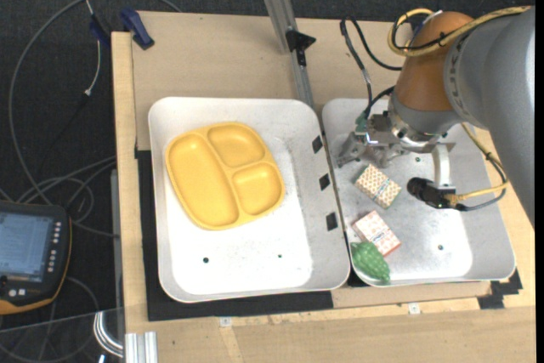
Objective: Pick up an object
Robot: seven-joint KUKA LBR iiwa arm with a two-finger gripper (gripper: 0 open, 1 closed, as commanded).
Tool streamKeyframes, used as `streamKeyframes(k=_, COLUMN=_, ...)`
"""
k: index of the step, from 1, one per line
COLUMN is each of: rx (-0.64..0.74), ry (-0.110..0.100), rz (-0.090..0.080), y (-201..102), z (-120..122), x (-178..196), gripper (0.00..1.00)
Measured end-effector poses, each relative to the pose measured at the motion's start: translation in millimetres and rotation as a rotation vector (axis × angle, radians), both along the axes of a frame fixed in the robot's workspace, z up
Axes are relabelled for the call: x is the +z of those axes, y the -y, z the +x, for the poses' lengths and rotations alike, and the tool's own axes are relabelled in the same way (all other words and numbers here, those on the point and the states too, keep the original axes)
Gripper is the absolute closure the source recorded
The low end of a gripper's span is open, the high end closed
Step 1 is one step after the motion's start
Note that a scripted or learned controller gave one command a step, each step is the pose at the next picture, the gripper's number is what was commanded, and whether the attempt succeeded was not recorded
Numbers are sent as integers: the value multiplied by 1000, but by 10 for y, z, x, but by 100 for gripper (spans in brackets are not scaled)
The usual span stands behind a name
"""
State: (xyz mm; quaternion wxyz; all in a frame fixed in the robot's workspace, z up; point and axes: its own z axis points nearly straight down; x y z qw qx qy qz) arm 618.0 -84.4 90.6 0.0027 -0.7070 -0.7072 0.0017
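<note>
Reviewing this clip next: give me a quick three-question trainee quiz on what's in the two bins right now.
1. True or false: the yellow divided plate lies in the left bin.
2. How many compartments does that plate have?
3. In the right bin, which thing lies nearest the front rim: A) patterned box, B) green object, C) red and white box?

Key: 1 true; 2 three; 3 B. The gripper is over the right bin's back part, near the patterned box.
</note>
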Motion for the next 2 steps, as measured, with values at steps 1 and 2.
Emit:
streamKeyframes(k=1, rx=0, ry=6, rz=1, y=-4, z=19, x=136, gripper=100)
streamKeyframes(k=2, rx=1, ry=13, rz=-2, y=-13, z=3, x=780, gripper=100)
